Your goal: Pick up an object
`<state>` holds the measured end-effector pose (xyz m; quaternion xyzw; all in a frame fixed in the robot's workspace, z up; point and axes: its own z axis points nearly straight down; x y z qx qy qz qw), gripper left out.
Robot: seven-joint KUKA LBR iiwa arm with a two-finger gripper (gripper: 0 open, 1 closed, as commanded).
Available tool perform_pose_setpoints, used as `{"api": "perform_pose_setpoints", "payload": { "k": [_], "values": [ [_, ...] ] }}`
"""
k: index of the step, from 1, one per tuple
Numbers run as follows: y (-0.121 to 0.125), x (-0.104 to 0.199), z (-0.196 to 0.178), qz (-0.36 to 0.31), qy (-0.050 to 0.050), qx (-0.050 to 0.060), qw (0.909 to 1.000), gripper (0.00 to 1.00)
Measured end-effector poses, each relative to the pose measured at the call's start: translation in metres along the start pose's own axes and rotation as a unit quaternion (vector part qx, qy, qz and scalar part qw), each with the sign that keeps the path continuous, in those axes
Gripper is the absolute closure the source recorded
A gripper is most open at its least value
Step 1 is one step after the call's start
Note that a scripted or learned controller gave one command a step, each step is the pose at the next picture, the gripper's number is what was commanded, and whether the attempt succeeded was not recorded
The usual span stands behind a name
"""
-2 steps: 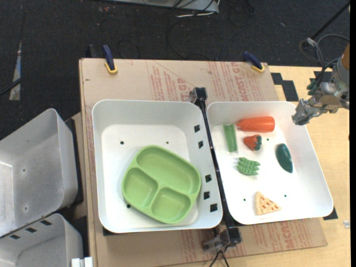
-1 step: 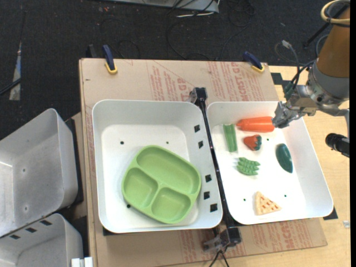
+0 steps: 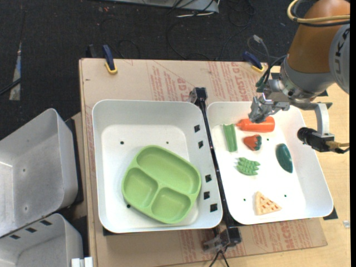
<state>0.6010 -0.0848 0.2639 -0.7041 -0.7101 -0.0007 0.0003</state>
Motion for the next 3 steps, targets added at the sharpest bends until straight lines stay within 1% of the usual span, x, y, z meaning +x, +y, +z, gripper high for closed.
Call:
{"api": "perform_pose_setpoints", "payload": {
  "k": [1, 2, 3],
  "values": [
    [0.012, 0.043, 0.003, 0.001, -0.001, 0.0, 1.0, 1.0],
    [0.022, 0.103, 0.02, 0.0, 0.0, 0.001, 1.0, 1.0],
    [0.037, 0.154, 0.034, 0.0, 0.0, 0.0, 1.0, 1.0]
  ]
}}
